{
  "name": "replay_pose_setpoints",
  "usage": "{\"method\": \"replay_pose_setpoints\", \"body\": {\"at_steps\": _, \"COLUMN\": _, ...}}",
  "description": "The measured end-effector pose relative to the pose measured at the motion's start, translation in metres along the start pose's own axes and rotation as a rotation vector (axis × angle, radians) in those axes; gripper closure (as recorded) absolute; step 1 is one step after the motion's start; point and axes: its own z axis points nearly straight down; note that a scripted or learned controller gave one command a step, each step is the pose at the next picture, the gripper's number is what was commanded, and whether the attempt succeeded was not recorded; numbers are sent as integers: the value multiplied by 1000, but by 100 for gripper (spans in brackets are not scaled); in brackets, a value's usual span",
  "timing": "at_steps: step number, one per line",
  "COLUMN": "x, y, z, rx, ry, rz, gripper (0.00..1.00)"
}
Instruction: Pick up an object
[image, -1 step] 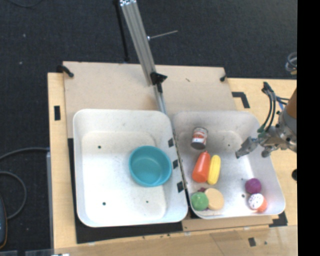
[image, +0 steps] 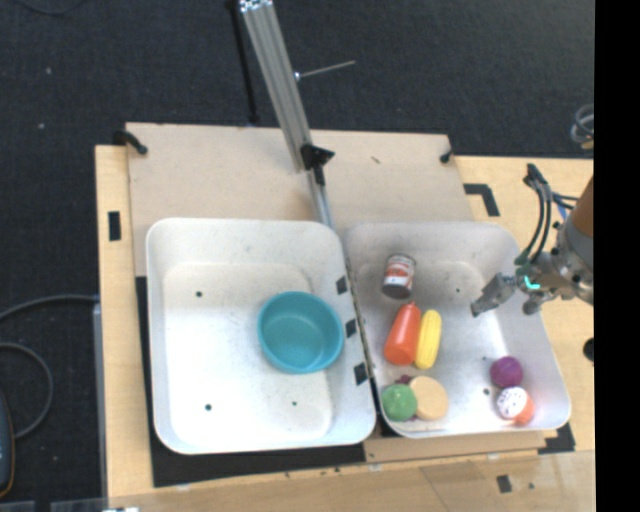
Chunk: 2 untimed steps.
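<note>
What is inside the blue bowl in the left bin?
The blue bowl sits upright in the left bin. Its inside shows only its own blue bottom; nothing lies in it. What is under the bowl is covered and cannot be seen.

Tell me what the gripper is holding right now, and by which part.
Nothing is held. The gripper hovers over the right bin near its right wall, with no object between its fingers; the purple ball lies apart below it.

Around the blue bowl (image: 300, 331), the left bin (image: 180, 300) floor lies open on every side. Right of it, past the bins' shared wall, an orange piece (image: 402, 334) and yellow piece (image: 428, 339) touch, crowding that bin's middle.
</note>
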Motion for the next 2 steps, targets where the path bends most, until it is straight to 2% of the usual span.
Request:
{"method": "replay_pose_setpoints", "body": {"at_steps": 1, "x": 7, "y": -3, "z": 46, "rx": 6, "ry": -2, "rz": 3, "gripper": 0}}
{"method": "replay_pose_setpoints", "body": {"at_steps": 2, "x": 10, "y": -5, "z": 109, "rx": 7, "ry": -1, "rz": 4, "gripper": 0}}
